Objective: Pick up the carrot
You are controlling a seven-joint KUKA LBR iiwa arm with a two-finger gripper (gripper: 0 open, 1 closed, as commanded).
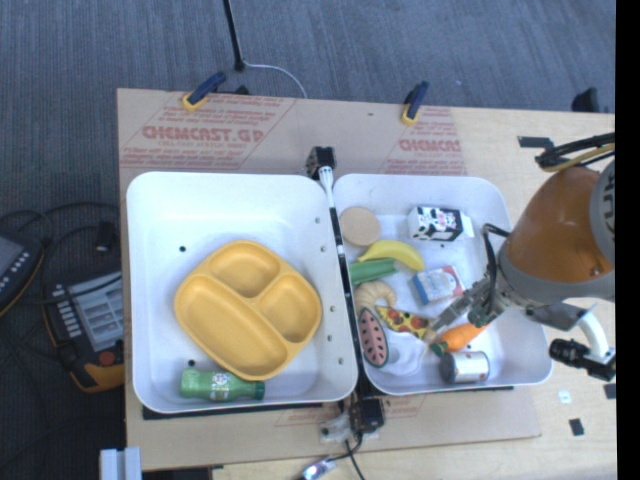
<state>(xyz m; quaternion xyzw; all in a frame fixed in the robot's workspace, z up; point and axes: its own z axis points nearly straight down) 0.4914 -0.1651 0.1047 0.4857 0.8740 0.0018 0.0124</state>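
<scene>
Grey arm segments with a broad orange band [557, 236] come in from the right side of the bench, and we see the wrist bent down toward the right white plastic bin [490, 194]. At its end the dark two-finger gripper [470, 316] hangs low over the front part of this bin. We cannot tell if it is spread or pressed together, because its tip is small and dark against the objects. The short orange carrot [461, 338] lies on the bin floor just below and beside the gripper tip; if they touch or not we cannot say. Just in front of the carrot lies a small silver tin can [466, 366] on its side. To the left of the carrot we see a triangular pizza slice [404, 320] and a red watermelon slice [373, 337]. Farther back lies a curved yellow banana [392, 255]. The left white bin [160, 208] holds a yellow divided plastic plate [248, 308] and a green bottle [221, 384] lying at the front wall.
</scene>
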